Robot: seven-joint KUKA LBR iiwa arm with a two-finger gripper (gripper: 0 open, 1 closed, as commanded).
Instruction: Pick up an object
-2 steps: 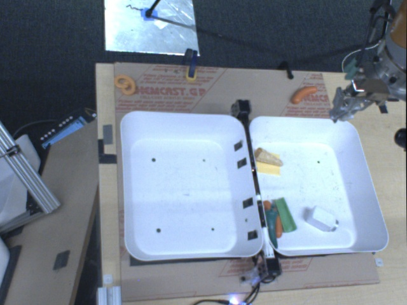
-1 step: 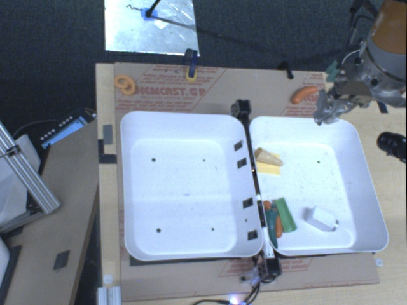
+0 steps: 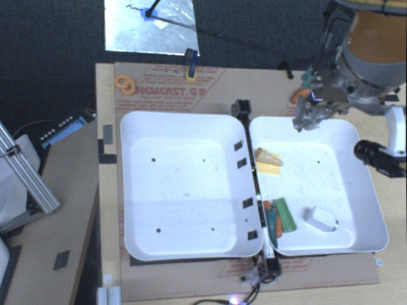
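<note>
White plastic, two shallow bins side by side; left bin (image 3: 184, 183) has nothing in it, right bin (image 3: 356, 170) holds all the candidates. Gripper (image 3: 308, 121) hangs over the right bin's upper-left rim, nothing between its tips; too small and dark to read whether it's open or closed, can't tell.

Nearest object: yellow wedge (image 3: 268, 161), just below and slightly left of the gripper, close to the divider. Long axis runs roughly left-right with a slight tilt. Judgement: best first target, short drop down-left, fingers would want to close across its short side.

Further down the same bin, against the divider: green block (image 3: 285, 215) and orange piece (image 3: 271, 220) lying side by side, touching or nearly, long axes running down the frame. Crowded pair, riskier grasp. White object (image 3: 321, 218) sits to their right, low contrast on the bin floor, apart from the others.

No pick made yet.
</note>
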